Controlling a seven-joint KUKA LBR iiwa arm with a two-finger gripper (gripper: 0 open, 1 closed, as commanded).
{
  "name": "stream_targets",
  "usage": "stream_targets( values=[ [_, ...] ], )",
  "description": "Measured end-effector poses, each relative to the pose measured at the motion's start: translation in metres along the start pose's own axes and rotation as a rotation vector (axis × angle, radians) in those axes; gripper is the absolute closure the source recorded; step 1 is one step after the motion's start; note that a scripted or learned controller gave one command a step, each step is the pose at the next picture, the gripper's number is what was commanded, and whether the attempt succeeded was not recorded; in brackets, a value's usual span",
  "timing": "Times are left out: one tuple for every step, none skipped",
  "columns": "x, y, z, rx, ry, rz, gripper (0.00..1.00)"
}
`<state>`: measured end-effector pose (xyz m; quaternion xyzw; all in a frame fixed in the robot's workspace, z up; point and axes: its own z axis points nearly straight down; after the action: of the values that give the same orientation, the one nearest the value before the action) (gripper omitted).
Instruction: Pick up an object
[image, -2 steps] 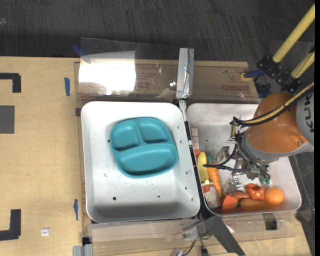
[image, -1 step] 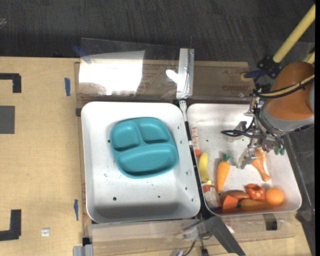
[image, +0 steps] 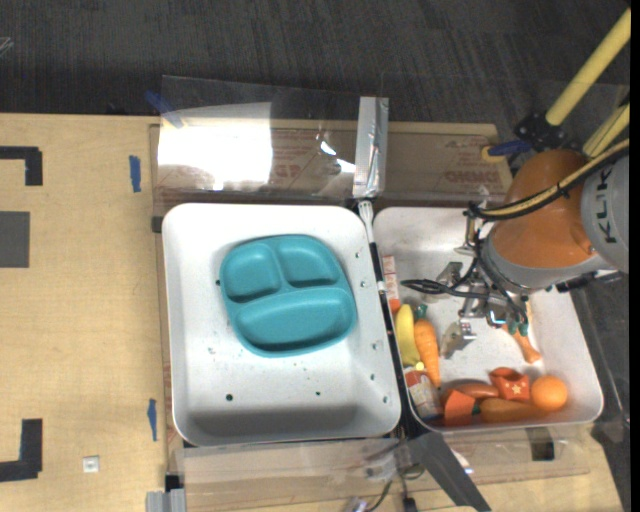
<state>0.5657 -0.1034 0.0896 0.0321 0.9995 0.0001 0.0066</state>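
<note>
Taking the right bin (image: 585, 345) as the landmark: the arm's orange band (image: 540, 215) hangs over its far half, and the gripper (image: 470, 300) sits low over the bin's bare middle floor, its dark linkage pointing toward the wall shared with the left bin (image: 190, 300); whether the claw is spread or pressed together cannot be told from this slant, and nothing shows pinched in it. The pickable things crowd the bin's edges, probably pushed or slid there: a yellow banana (image: 405, 333) and a carrot (image: 427, 345) lie along the shared wall, touching each other; a red-orange piece (image: 508, 383), an orange ball (image: 549, 393) and a dark orange wedge (image: 460, 403) line the near wall; a small thin carrot (image: 527, 346) lies just beside the gripper toward the bin's outer side. The nearest candidates look to be that thin carrot or the carrot by the banana; the open floor under the wrist gives room to descend, but anything against a wall leaves little space for a finger on the wall side, so a grasp along the wall would likely serve better. The teal divided plate (image: 288, 293) lies in the left bin, well apart from the gripper.
</note>
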Motion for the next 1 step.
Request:
stream_targets(
  values=[
    [0.0452,0.0007,-0.0014,0.000,0.003,0.067,0.00]
  ],
)
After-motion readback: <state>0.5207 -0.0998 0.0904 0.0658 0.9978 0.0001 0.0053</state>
